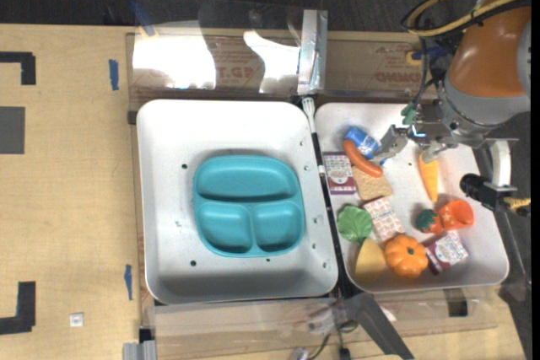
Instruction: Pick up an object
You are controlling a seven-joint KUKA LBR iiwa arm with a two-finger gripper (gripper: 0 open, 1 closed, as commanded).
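My gripper (413, 144) hangs over the upper middle of the right bin (494, 265). Its two fingers stand apart, with bare bin floor showing between them, so it is open and holds nothing. One fingertip (393, 140) is just right of a blue can (358, 136) and a red sausage (362, 153). The other fingertip sits right above the top of an orange carrot (430, 179). Lower in the bin lie a tan cracker (372, 184), a green lettuce piece (355, 223), an orange pumpkin (404, 255) and a yellow wedge (369, 260).
The left bin (160, 181) holds a teal divided plate (249, 202). Small printed cartons (337, 170) (448, 249), a packet (386, 218) and an orange-red toy (448, 217) also lie in the right bin. The grey arm and its cables (485, 55) fill the upper right corner.
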